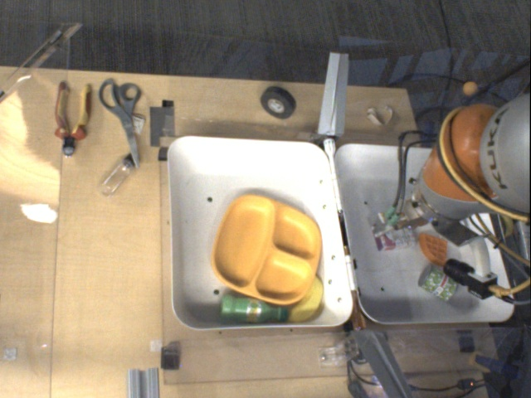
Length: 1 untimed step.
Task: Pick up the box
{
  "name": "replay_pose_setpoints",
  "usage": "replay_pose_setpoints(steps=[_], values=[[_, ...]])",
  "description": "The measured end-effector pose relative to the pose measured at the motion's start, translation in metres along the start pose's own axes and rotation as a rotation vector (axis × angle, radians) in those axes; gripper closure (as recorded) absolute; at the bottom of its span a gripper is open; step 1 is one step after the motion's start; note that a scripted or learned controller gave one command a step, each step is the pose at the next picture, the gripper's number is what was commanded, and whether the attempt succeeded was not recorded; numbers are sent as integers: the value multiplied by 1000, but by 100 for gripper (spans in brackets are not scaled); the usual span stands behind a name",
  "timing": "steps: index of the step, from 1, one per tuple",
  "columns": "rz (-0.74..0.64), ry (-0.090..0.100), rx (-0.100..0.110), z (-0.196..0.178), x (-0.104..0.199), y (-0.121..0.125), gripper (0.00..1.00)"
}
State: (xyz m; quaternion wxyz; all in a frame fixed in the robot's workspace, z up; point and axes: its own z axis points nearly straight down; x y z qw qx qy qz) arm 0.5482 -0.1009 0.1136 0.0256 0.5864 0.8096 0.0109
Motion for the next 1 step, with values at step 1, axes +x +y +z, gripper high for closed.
replay_pose_setpoints(steps=[1], values=[[0, 0, 0, 0, 0, 0, 0]])
